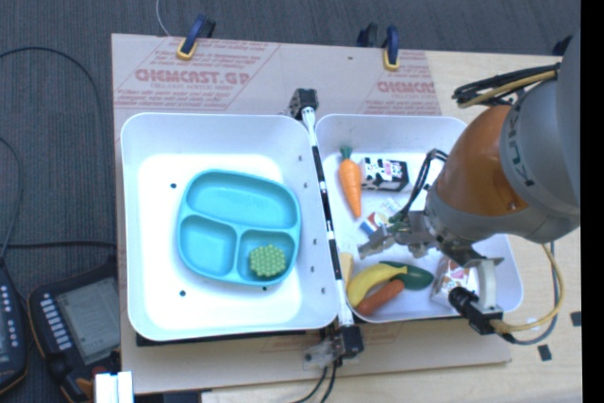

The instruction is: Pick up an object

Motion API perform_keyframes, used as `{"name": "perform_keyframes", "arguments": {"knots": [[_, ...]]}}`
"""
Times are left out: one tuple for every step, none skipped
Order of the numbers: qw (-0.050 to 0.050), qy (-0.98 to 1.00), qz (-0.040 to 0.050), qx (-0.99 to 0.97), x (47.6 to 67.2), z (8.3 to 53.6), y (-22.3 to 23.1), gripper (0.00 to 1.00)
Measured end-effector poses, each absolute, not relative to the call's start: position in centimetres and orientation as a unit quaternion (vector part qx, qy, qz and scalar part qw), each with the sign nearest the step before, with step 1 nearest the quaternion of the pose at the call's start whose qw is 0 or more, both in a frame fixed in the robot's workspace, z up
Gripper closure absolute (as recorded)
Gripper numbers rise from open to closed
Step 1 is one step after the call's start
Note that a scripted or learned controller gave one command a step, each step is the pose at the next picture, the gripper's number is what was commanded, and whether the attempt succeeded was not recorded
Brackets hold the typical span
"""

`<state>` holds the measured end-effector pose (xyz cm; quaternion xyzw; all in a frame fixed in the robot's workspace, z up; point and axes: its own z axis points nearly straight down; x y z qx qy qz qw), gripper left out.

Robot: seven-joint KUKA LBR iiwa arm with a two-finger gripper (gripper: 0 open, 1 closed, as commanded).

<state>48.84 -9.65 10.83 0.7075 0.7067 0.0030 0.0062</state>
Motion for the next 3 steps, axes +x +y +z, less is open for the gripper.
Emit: {"name": "perform_keyframes", "arguments": {"knots": [[0.006, 0.707, 0.003, 0.708, 48.9, 11.8, -9.6, 1.0], [0.006, 0.707, 0.0029, 0.707, 48.9, 11.8, -9.6, 0.0], [0.001, 0.707, 0.0011, 0.707, 48.5, 8.8, -10.1, 0.0]]}}
